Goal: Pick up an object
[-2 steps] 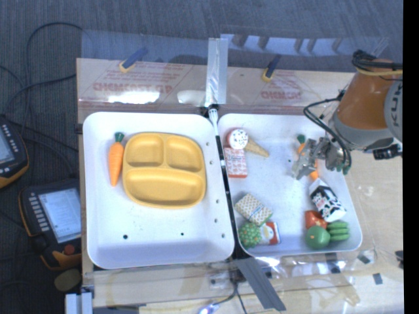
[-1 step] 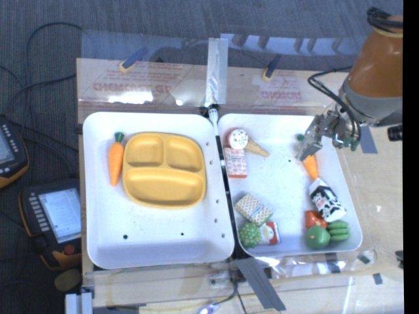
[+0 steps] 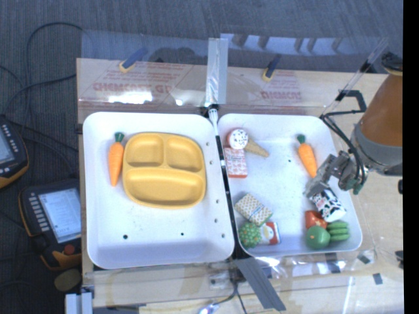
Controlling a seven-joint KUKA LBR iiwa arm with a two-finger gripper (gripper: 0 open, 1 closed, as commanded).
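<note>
One cow toy (image 3: 329, 207) under gripper (image 3: 325, 182)

1. Bench (image 3: 150, 84) of pale wood, with clear panels taped on.
2. Tablet (image 3: 55, 211) at left, on dark carpet (image 3: 196, 5).
3. Black cables (image 3: 36, 77) looping at left.
4. Pendant (image 3: 10, 150) at the left edge.

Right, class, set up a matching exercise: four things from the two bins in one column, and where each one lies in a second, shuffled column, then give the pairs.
Things:
1. yellow divided plate
2. ice cream cone
3. green pepper
4. black-and-white cow

Places:
A. right bin, near right corner
B. left bin, middle
C. just below the gripper
D. right bin, far left part

Pairs: 1-B, 2-D, 3-A, 4-C
</note>
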